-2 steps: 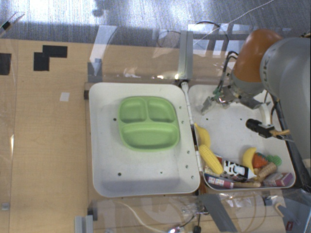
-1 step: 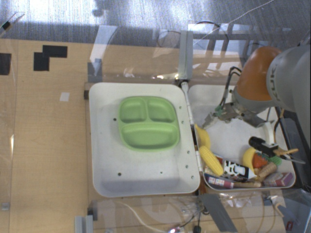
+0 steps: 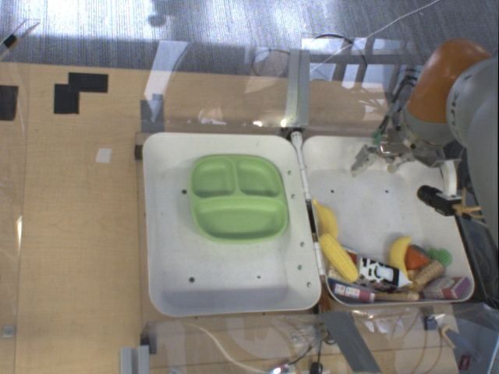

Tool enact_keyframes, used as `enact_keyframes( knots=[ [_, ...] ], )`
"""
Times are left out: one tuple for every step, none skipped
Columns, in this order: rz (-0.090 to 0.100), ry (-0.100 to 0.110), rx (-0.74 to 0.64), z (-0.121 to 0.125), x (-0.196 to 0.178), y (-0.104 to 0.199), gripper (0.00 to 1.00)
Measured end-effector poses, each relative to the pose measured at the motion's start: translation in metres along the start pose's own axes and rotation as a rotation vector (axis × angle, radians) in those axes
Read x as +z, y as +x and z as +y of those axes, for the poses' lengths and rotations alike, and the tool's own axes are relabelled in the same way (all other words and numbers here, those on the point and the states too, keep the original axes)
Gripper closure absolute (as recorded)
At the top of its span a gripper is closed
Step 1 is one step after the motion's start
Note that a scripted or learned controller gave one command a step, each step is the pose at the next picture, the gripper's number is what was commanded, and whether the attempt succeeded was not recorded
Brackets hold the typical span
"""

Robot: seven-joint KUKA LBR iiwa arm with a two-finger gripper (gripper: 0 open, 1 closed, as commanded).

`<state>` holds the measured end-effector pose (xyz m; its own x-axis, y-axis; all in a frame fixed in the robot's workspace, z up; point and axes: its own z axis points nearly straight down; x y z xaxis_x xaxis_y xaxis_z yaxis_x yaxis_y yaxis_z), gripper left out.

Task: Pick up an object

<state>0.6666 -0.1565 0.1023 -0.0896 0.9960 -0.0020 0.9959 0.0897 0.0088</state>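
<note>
My gripper point(image 3: 378, 162) hangs over the far part of the right bin point(image 3: 366, 209), with its fingers point(image 3: 361, 162) spread open and nothing between them. The toys lie well in front of it along the bin's near edge: a corn cob point(image 3: 338, 257), a yellow banana point(image 3: 325, 219), a second small banana point(image 3: 399, 250), a carrot with green leaves point(image 3: 425, 257), a black-and-white packet point(image 3: 380, 272) and a pink box point(image 3: 448, 288).
The left bin point(image 3: 168, 232) holds a green divided plate point(image 3: 238, 197) near its middle. A raised rim point(image 3: 306, 201) separates the two bins. The arm comes in from the right over the right bin's far corner.
</note>
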Motion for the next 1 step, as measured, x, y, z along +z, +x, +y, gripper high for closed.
enact_keyframes(
  knots=[
    [0.000,-0.005,-0.123,-0.0567,0.0111,0.0354,0.00]
  ],
)
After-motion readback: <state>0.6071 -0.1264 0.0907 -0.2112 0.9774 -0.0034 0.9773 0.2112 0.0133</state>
